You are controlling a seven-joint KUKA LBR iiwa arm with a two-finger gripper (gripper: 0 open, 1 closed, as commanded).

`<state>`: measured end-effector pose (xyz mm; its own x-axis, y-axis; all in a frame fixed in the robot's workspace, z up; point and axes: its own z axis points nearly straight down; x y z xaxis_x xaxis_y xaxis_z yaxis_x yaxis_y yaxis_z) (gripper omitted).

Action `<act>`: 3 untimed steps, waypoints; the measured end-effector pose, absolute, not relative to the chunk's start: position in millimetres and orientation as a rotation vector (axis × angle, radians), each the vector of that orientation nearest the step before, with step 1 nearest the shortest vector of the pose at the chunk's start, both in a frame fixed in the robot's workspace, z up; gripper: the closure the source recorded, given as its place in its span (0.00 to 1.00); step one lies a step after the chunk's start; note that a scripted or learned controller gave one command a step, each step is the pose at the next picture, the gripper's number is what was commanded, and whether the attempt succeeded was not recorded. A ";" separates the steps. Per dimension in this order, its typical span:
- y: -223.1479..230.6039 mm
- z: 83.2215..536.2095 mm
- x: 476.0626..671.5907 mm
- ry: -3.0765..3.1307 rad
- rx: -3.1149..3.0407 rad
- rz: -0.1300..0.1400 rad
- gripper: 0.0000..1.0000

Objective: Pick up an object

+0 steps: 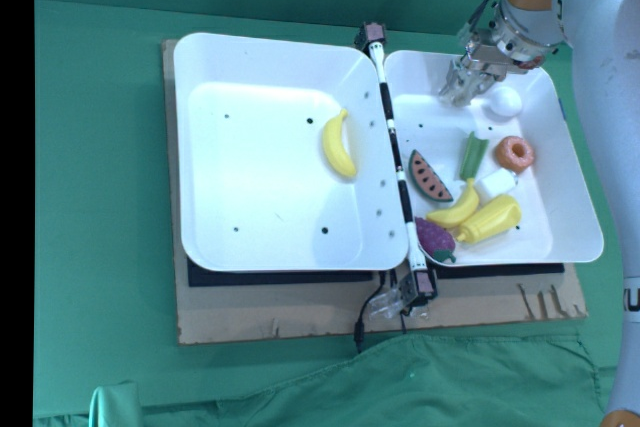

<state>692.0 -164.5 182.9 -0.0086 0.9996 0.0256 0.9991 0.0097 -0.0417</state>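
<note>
Gripper (pixel 458 93) hangs in the right bin (pixel 575 215) beside a white ball (pixel 502 102) — we cannot tell its state. We see one banana (pixel 339 145) alone in the left bin (pixel 250 245).

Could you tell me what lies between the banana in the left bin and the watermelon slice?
In the camera view, the black-and-white divider bar crosses between the banana and the watermelon slice.
</note>
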 end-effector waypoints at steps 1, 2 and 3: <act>-142.4 182.5 691.9 -2.190 -2.202 0.032 1.00; -173.6 181.6 696.2 -2.183 -2.162 0.011 1.00; -174.8 191.9 695.0 -2.182 -2.163 0.028 1.00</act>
